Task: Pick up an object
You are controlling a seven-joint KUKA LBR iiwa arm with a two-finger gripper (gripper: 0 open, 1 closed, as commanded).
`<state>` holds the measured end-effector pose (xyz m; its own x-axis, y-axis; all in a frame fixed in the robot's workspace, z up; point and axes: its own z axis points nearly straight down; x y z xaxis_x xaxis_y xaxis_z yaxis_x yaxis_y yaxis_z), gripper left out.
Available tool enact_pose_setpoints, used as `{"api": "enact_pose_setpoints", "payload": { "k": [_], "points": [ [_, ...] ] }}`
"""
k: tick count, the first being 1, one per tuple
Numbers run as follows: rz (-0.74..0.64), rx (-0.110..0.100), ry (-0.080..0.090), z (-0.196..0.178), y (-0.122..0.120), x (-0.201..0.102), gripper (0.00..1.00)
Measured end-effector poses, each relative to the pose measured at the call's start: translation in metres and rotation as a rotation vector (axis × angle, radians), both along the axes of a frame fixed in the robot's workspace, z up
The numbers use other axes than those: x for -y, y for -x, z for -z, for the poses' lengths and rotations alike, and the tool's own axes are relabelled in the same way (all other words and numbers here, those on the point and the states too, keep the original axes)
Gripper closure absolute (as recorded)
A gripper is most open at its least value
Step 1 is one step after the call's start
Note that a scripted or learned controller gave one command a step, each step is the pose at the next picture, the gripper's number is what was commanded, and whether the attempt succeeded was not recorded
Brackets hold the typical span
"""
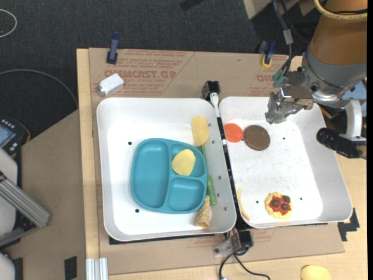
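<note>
The robot's hand (278, 116), its grip state unreadable from above, hangs over the right bin (326, 174) beside a flat brown disc (256, 137) that could slip a 2-finger pinch.

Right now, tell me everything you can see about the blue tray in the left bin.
The tray is teal blue and looks like smooth moulded plastic, with rounded corners and three compartments: one long one on its left and two smaller ones on its right. It lies flat on the floor of the left bin, turned slightly. A pale yellow piece sits in its upper right compartment. A green stick runs along its right edge, and a tan piece lies by its lower right corner.
</note>
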<state>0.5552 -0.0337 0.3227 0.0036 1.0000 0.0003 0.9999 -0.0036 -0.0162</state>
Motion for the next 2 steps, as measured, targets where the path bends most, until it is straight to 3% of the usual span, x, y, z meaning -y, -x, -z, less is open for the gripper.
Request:
{"api": "enact_pose_setpoints", "payload": {
  "k": [1,2],
  "points": [
    [-0.001,0.008,-0.002,0.008,0.063,-0.007,1.00],
    [-0.019,0.030,-0.006,-0.097,0.062,-0.127,1.00]
  ]
}}
